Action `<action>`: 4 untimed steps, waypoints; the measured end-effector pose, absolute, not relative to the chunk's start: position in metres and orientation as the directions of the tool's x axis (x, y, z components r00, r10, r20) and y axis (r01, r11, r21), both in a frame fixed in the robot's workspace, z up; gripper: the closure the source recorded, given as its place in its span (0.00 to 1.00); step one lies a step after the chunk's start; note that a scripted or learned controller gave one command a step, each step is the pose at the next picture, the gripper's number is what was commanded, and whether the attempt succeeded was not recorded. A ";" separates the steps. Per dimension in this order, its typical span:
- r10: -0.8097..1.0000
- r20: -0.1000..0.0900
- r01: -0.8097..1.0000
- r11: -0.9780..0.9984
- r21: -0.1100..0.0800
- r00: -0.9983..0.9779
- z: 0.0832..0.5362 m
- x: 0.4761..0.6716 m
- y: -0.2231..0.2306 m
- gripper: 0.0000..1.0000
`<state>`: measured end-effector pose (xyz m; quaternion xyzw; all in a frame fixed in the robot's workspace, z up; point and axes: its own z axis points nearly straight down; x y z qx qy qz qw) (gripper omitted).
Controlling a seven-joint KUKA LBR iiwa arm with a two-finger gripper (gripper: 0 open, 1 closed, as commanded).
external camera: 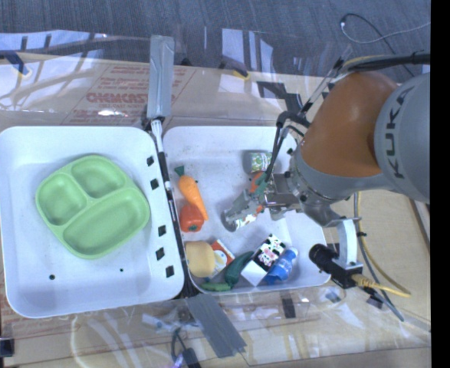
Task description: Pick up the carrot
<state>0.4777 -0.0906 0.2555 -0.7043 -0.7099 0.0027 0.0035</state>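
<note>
The carrot [191, 202], orange with a small green top, lies against the left wall of the right bin [209, 140], its top pointing up-left. My gripper [240, 215] hangs over the middle of that bin, a short way to the right of the carrot and apart from it. The metallic fingers [234, 219] point left toward the carrot. Nothing shows between them.
The left bin [10, 228] holds a green divided plate [93, 204]. Along the right bin's front lie a yellow toy [200, 258], a green piece [232, 273], a black-and-white item [269, 253] and a blue item [283, 267]. A small can [256, 160] sits behind the gripper.
</note>
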 end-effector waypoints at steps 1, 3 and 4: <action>0.954 0.003 0.954 0.300 -0.010 -0.300 0.189 0.520 -0.035 0.00; 0.980 0.001 0.980 0.198 -0.009 -0.198 0.189 0.574 -0.027 0.00; 0.980 0.002 0.980 0.200 -0.015 -0.200 0.196 0.574 -0.028 1.00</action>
